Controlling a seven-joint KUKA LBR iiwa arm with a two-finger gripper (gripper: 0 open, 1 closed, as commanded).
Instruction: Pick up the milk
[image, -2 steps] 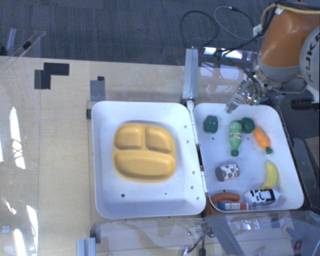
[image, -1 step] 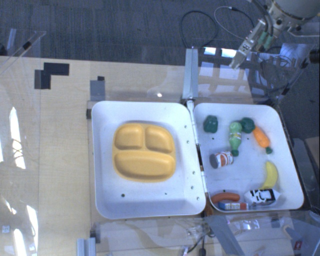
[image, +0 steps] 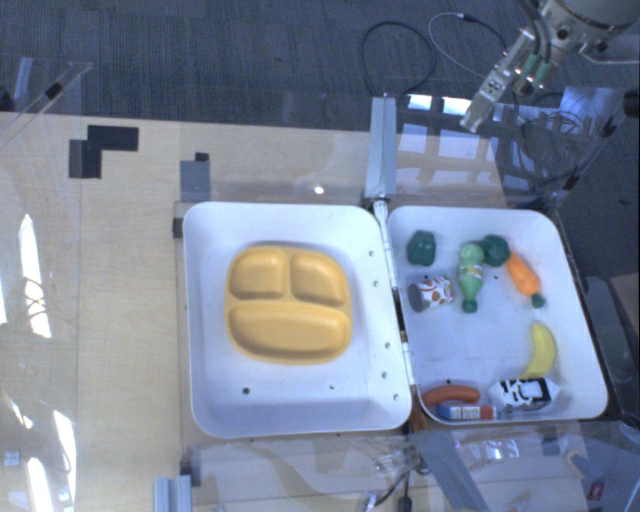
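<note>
Milk carton (image: 524, 393) lying at the right bin's (image: 575, 300) five o'clock; gripper (image: 484, 103) hovering beyond twelve o'clock (finger state indiscernible).

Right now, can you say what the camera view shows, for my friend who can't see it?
The robot's gripper hangs high above the right bin, far from the milk carton lying near that bin's front edge beside a banana. The left bin holds a yellow divided tray.

yellow tray (image: 290, 302), white bins (image: 205, 330), black-white milk (image: 525, 393).
</note>
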